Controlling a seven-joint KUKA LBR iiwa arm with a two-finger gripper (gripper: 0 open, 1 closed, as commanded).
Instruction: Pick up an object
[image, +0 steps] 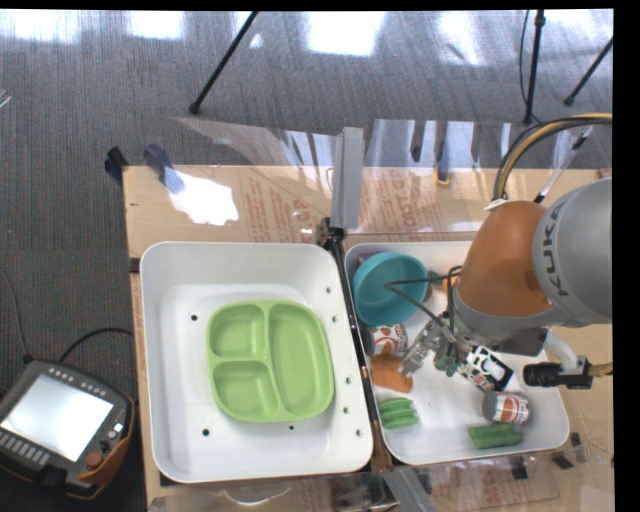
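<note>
My gripper (432, 354) hangs low over the middle of the right bin (548, 436), below the grey and orange arm (520, 270). Just left of it lie a small printed can (388, 338) on its side and a flat orange piece (388, 377). A teal bowl (390, 285) sits at the bin's back left. Green pea pods (398, 412) lie near the front left. Another small can (507, 408) and a green pod (496, 436) lie at the front right. A black and white item (489, 368) sits right beside the gripper.
The left bin (170, 300) holds a light green divided plate (270, 360). A raised divider (352, 330) separates the two bins. A control pendant (60, 420) lies on the floor at the lower left. Tripod legs stand behind the bench.
</note>
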